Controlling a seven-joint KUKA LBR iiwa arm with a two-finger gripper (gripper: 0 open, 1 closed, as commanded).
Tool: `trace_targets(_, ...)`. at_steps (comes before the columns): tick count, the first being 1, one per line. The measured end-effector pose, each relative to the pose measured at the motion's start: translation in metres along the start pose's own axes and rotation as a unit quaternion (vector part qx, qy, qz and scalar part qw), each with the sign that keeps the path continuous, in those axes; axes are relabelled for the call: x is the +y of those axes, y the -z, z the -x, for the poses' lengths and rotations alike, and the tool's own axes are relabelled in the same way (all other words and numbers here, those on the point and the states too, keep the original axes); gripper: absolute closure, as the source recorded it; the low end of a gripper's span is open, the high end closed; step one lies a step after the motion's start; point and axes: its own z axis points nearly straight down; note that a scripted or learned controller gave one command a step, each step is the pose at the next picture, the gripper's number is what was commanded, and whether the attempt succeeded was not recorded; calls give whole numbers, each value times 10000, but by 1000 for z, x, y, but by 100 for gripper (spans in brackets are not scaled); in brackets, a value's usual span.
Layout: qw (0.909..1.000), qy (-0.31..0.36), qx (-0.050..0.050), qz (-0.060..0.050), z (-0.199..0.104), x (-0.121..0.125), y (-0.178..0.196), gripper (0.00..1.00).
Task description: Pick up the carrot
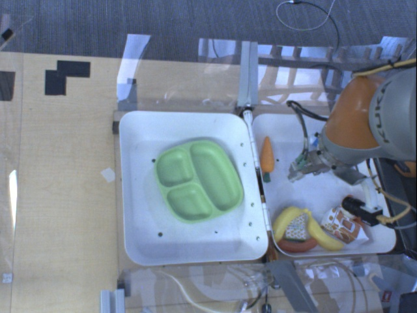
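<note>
A grey robot arm [384, 119] with an orange band reaches in from the right over the right-hand of two shallow white bins on a wooden bench [58, 194]. Its gripper [305, 167] hangs low above the middle of the right bin [306, 197], tips pointing left and towards the bin floor; whether the jaws are open or closed cannot be told from this angle, and nothing is seen between them.

The carrot [267, 155], orange with a dark tip at its near end, lies on the floor of the right bin close to that bin's left wall, its length running from far to near. It sits just left of the gripper, with a strip of bare white floor between the two.

In the near part of the same bin lies a cluster of toy food: a yellow banana [324, 235] curving around a grey-patterned piece, a red item [298, 245] at the near edge, and a small white and orange carton [344, 225] to the right.

The left bin [140, 240] holds a green divided plate [199, 180] with three compartments, set near its centre and turned at a slight angle
</note>
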Motion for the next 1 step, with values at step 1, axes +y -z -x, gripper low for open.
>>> trace_targets(1, 10000, 0, 1, -2, 0, 0, 0, 0)
